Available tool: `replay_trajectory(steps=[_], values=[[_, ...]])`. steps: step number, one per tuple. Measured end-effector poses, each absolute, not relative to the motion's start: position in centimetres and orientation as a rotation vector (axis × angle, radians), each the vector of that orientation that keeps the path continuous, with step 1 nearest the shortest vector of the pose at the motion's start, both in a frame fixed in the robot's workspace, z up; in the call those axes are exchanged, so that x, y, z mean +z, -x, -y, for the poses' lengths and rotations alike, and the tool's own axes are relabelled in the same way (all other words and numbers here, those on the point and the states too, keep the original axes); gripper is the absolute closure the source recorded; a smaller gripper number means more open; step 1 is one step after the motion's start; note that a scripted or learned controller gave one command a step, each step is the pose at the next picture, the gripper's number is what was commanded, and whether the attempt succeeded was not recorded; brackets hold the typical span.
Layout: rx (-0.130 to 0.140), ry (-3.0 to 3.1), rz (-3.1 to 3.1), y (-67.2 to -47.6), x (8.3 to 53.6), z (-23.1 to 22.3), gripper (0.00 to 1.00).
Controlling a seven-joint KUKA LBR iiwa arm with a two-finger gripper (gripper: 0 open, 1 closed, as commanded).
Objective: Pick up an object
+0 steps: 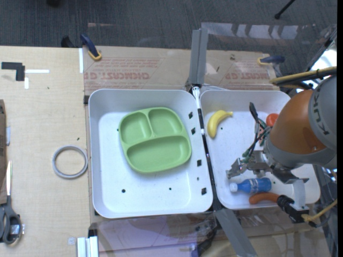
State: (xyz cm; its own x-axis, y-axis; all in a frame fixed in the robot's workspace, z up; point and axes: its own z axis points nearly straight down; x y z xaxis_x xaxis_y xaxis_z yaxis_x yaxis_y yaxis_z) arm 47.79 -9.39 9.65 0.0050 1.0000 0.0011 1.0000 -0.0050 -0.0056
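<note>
Tabletop (43, 116): light wood, bearing 2 shallow white bins side by side.

Left bin (102, 159):
- Contains 1 green divided plate (155, 140) with 3 compartments, lying flat, slightly toward 12 o'clock of bin centre.
- Plate apart from all 4 walls.

Right bin (228, 199):
- Banana (217, 121): yellow, at the 10 o'clock corner, just beside the wall shared with the left bin.
- Blue bottle (253, 186): lying on its side toward 6 o'clock, white cap pointing to 9 o'clock.
- Orange-red object (263, 198): elongated, lying just beside the bottle on its 6 o'clock side, near the front wall.
- Red object (271, 120): at 1 o'clock of the bin, largely hidden by the arm; type cannot be told.

Arm: grey with orange band (300, 125), entering from 3 o'clock, wrist over the right half of the right bin.

Pincer (236, 169):
- Positioned near bin centre, at 10 o'clock of the blue bottle, close to its cap.
- Cannot tell whether spread or pressed together; metal parts and cables too cluttered to read.
- No object seen pinched.

Outside the bins:
- Tape ring (69, 161): flat on the tabletop, at 9 o'clock of the left bin.
- Scissors (9, 218): at the 8 o'clock edge of the view.
- Blue clamp (91, 46): at 11 o'clock of the left bin, on the cardboard edge.
</note>
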Motion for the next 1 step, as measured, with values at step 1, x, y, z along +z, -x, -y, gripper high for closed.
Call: replay_trajectory(steps=[1], values=[[0.004, 2.223, 2.217, -47.69, 8.96, 14.38, 0.00]])
